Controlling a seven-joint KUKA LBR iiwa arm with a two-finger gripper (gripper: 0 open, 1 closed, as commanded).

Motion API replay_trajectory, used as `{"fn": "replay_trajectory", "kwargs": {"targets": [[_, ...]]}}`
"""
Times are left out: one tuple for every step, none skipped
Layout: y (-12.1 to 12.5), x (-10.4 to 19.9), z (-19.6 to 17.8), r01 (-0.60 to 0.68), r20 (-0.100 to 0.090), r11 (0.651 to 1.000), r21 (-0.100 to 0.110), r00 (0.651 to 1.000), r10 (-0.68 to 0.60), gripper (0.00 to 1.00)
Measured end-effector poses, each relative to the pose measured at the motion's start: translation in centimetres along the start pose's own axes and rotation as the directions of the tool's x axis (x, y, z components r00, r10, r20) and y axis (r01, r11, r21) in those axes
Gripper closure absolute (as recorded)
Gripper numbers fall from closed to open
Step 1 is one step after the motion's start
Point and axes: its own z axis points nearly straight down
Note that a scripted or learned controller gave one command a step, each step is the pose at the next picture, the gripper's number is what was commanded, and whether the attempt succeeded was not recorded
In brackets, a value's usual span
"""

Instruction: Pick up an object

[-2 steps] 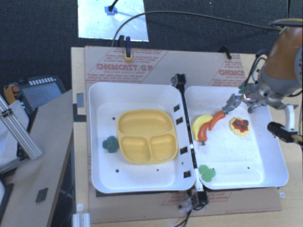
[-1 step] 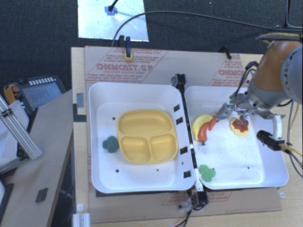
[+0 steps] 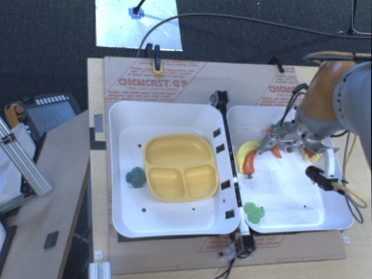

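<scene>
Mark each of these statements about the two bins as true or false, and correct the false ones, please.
1. The yellow tray lies in the left bin. True.
2. A dark green broccoli lies inside the tray. False: it lies on the bin floor, beside the tray's left edge.
3. The tool is above the right bin. True.
4. The yellow banana is in the left bin. False: it is in the right bin, near the divider.
5. A light green object lies near the right bin's front left corner. True.
</scene>
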Motion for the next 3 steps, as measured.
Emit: {"fn": "replay_trajectory", "kwargs": {"targets": [[-0.2, -0.1, -0.9, -0.001, 0.002, 1.0, 0.005, 1.0, 0.001, 1.0], [0.0, -0.1, -7.4, 0.001, 0.003, 1.0, 0.003, 1.0, -0.001, 1.0], [0.4, 0.0, -13.9, 0.003, 0.003, 1.0, 0.002, 1.0, -0.003, 1.0]]}}
